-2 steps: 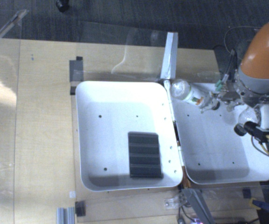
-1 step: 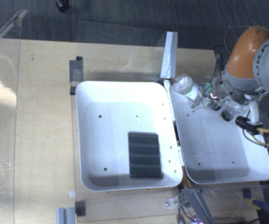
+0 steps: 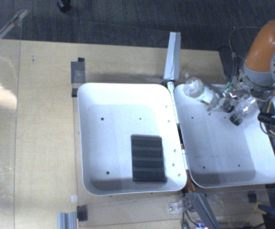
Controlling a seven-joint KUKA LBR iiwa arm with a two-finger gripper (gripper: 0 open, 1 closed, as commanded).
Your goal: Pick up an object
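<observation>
A black ribbed block (image 3: 148, 158) lies flat in the left bin (image 3: 99, 104), towards its front right. A clear plastic bottle (image 3: 195, 87) with a white and green part lies at the back left corner of the right bin (image 3: 223, 161). My gripper (image 3: 229, 107) hangs low over the back of the right bin, just right of the bottle, under the grey wrist and orange band (image 3: 266, 42). Cables and glare clutter the gripper, and I see nothing clearly held in it.
A grey upright bracket (image 3: 172, 56) stands behind the seam between the bins. Dark cables (image 3: 273, 123) run along the right bin's right rim. Small black clamps (image 3: 79, 70) sit on the wooden bench (image 3: 42, 128) at the left bin's back corner.
</observation>
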